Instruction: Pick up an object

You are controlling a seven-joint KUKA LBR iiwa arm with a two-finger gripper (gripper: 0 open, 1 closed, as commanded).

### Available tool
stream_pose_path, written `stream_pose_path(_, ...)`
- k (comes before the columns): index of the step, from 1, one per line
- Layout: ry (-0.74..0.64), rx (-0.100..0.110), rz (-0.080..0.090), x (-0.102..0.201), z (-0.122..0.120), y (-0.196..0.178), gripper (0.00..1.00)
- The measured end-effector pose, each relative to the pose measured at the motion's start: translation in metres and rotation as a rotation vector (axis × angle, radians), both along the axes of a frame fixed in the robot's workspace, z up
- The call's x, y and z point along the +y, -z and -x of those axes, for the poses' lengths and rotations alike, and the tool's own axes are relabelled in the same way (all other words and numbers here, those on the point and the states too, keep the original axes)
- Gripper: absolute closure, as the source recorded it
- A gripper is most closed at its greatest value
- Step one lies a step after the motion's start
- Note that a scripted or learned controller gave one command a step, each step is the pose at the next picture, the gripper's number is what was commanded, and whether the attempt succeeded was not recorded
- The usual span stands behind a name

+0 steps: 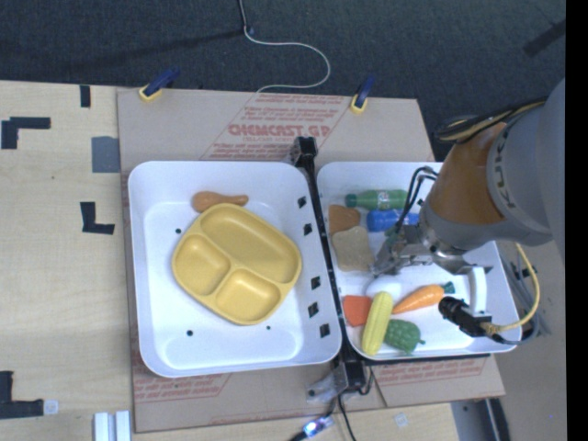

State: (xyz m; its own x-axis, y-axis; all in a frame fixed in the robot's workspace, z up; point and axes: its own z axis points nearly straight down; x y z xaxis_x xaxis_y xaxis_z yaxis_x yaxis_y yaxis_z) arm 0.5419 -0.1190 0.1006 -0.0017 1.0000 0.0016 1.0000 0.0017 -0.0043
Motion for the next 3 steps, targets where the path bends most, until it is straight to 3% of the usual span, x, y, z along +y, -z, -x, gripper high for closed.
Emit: stream_pose_path(3,0.0,-0.007,0.002,-0.006,-0.01,-0.126,1.0)
